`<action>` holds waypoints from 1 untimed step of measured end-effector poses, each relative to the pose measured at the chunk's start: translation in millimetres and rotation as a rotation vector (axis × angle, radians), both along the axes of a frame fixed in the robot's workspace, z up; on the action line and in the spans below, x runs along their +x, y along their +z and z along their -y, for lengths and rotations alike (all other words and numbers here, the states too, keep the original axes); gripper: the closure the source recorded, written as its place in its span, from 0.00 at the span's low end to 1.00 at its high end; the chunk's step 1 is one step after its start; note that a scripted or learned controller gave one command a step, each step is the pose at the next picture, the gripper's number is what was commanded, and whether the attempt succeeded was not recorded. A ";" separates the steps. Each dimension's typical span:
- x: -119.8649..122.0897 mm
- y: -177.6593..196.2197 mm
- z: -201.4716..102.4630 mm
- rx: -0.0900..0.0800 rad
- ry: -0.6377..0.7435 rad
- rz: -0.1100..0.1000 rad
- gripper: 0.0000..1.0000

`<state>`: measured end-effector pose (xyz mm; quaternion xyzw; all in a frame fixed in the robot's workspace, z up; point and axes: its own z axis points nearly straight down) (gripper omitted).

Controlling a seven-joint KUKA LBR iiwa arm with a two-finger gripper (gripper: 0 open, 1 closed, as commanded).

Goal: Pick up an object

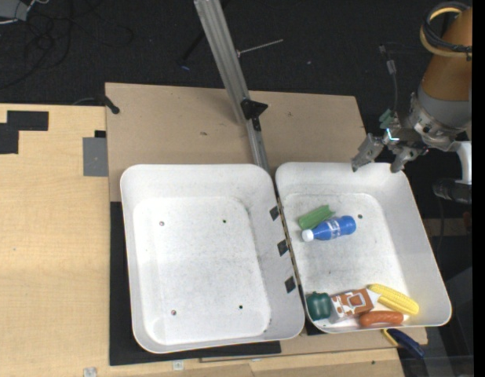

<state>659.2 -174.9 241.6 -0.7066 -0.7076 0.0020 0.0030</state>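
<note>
The pincer [381,157] is hanging over the far edge of the right bin [431,258], its two fingers spread apart with nothing between them; it is sitting above the rim, well apart from everything lying in the bin.

The likeliest target is the blue bottle [332,228], lying on its side near the middle of the bin's near-left half, its white cap pointing toward the divider between the bins. Just beside it, on the far side, a green block [314,216] is lying at a slant, close enough that it may be touching the bottle. To do this step well, I judge the arm should be travelling inward from the rim and descending with the fingers straddling the bottle across its narrow width, not along its length, and staying on the side away from the green piece so one finger is not landing on it. A round body lying flat could roll, so closing squarely over its middle looks safer than near the cap.

Farther out, the near corner is holding a crowded cluster: a dark green cup-like piece [318,305], an orange-and-white packet [351,301], a yellow corn cob [394,298] and a reddish sausage [381,318], all pressed together and against the wall, which is making them poorer choices.

Counting: one bottle, one green block, one each of the four clustered items, so six objects, all in the right bin. The left bin [148,210] is sitting alongside, making two bins.
</note>
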 end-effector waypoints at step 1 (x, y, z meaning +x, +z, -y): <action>0.9 2.9 -0.4 -0.001 0.003 0.004 0.00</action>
